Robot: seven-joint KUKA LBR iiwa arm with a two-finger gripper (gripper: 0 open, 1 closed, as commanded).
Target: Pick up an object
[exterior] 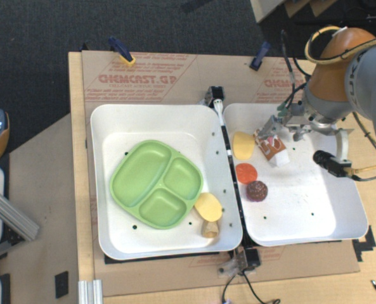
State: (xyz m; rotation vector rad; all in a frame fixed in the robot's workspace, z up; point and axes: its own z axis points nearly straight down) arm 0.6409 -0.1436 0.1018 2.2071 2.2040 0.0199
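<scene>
The small brown-and-white wrapped block [272, 149] lies in the right white bin [340, 230], near its left wall, just beside a yellow round piece [243, 145]. The gripper [271, 133] sits right over it; whether it is clenched or released I cannot tell. Best to settle squarely astride the block before lifting, clear of the yellow piece.

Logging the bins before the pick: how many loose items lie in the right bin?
4: a yellow piece at the left wall, an orange disc below it, a dark red ball lower still, and a brown-and-white packet under the gripper, which may hide more.
</scene>
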